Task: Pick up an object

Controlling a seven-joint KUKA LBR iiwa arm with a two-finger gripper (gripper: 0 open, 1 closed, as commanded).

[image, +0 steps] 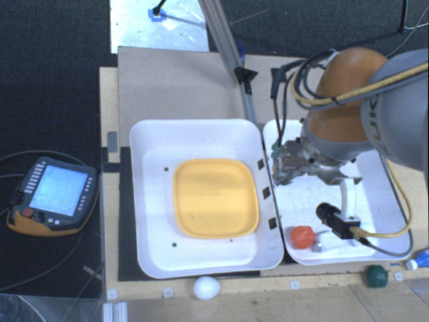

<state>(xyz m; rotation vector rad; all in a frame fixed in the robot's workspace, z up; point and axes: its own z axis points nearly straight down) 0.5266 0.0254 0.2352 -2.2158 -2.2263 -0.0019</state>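
A yellow square plate lies in the middle of the left white bin. A small red object sits near the front left corner of the right bin. My gripper hangs over the left side of the right bin, close to the wall between the bins, well above and behind the red object. The wrist body hides the fingertips.
A white egg-shaped object and a dark green ball lie on the bench in front of the bins. A teach pendant rests off to the left. A metal pole slants across the back.
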